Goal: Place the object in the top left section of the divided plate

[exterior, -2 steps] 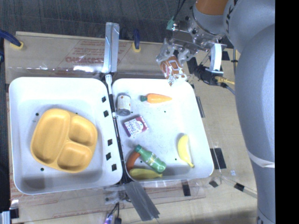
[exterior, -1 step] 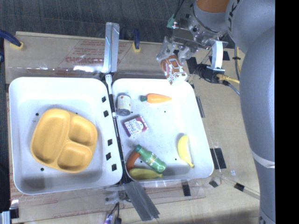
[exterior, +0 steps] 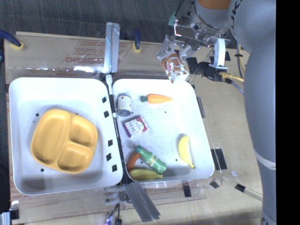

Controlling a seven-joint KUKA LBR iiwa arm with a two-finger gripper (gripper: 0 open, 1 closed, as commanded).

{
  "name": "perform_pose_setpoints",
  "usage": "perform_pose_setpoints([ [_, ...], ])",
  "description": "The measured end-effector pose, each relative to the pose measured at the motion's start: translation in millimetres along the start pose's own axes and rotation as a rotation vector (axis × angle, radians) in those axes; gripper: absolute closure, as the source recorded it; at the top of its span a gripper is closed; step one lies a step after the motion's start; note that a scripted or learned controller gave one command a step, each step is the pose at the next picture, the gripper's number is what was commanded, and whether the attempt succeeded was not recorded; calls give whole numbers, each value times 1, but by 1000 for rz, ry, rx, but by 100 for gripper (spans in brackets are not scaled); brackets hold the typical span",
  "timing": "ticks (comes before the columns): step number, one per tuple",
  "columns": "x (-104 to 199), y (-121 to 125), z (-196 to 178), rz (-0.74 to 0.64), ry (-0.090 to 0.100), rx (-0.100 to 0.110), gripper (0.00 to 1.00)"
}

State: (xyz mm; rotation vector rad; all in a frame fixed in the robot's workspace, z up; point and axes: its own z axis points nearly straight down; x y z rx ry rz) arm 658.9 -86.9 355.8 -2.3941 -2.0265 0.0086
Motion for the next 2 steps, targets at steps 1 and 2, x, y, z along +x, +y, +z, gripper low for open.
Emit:
perform_pose_setpoints([
  [1, 2, 0, -8, -11, -1, 2, 100],
  [2, 5, 1, -17, -21, -1, 4, 100],
])
